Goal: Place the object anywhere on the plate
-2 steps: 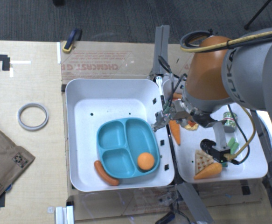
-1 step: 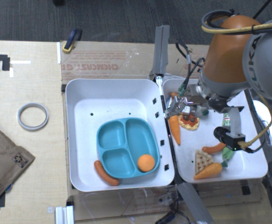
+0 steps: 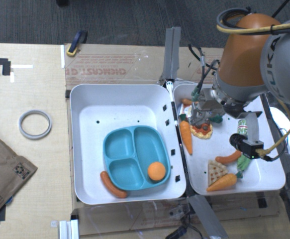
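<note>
2 white bins sit side by side on the bench. My gripper [image 3: 202, 119] hangs over a small pizza toy [image 3: 202, 130] in the right bin [image 3: 264, 180]. The blue plate [image 3: 130, 153] carries 1 orange ball [image 3: 156, 171].

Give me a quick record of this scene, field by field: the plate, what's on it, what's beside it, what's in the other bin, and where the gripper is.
plate: blue, three compartments, in the left bin
on plate: orange ball, in the compartment nearest the right bin
beside plate: sausage on the bin floor, at the plate's near-left edge
right bin: long carrot, pizza piece, second carrot, cracker, red sausage
gripper: low over the pizza piece; grasp cannot be told
</note>
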{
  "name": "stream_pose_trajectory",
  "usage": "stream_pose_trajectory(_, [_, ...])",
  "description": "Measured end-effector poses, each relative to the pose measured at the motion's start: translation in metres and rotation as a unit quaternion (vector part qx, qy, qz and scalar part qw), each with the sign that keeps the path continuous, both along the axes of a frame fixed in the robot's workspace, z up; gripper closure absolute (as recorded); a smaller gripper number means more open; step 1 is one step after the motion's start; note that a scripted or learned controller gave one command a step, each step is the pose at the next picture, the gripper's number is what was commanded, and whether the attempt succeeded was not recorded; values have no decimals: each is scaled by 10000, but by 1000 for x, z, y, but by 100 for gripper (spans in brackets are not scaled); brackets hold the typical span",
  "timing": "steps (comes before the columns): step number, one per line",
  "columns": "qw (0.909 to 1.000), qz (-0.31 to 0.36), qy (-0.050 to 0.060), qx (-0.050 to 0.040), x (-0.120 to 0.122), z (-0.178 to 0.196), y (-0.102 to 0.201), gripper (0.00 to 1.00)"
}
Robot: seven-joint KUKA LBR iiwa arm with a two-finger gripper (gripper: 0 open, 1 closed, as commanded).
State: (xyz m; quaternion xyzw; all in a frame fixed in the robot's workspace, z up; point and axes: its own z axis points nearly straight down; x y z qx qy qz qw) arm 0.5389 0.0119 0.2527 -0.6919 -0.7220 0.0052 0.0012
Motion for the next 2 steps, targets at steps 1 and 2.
stream_pose_trajectory(1, [9897,1430,-9,32,-20,-64,46,100])
stream_pose_trajectory(2, [9897,1428,-11,32,-20,-64,46,0])
